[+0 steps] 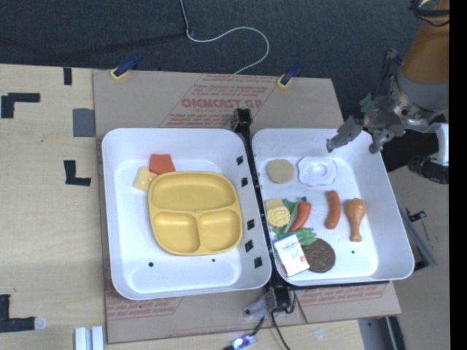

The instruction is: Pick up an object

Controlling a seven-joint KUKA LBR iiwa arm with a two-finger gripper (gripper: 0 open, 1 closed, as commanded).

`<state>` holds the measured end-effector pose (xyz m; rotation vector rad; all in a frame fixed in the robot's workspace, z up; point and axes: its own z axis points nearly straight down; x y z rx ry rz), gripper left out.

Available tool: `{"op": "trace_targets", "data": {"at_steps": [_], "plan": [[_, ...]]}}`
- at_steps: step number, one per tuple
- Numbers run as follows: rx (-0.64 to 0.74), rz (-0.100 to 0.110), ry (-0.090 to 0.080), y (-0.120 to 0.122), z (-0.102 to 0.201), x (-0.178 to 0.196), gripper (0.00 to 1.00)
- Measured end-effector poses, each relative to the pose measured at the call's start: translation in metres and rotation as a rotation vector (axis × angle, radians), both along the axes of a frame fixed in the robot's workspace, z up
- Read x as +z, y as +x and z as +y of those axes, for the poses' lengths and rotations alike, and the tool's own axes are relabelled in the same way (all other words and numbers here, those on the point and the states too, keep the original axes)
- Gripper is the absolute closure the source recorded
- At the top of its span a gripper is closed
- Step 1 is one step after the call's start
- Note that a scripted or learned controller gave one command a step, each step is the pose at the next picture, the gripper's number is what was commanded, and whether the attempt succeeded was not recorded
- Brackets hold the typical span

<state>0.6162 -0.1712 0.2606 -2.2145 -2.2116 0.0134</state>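
Seen from above the table [44, 195], the arm's claw [355, 138] hangs over the upper right rim of the right-hand bin [390, 217], its two grey fingers [340, 138] spread apart with nothing between them. The toy foods lie below and to its left inside that bin: a white fried egg [317, 171] nearest the claw, a tan round biscuit [279, 170] beside it, then a sausage [333, 208], a chicken drumstick [355, 216], a corn cob [276, 214], a red pepper [300, 214], a dark burger patty [319, 256] and a small white carton [291, 254] whose printing is too small to read. The left-hand bin [120, 217] holds a yellow divided plate [195, 211], with an orange block [162, 164] and a pale yellow one [142, 179] at its upper left. Red lettering on the cardboard [211, 100] under the bins looks like "CHEMGRATE", though it is faint.
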Motion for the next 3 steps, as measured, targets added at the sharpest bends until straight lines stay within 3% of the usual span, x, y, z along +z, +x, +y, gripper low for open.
{"op": "trace_targets", "data": {"at_steps": [1, 3], "plan": [[0.002, -0.01, -0.002, 0.002, 0.0, 0.006, 0.0], [0.004, -0.005, -0.001, -0.007, 0.004, -0.1, 0.0]]}}
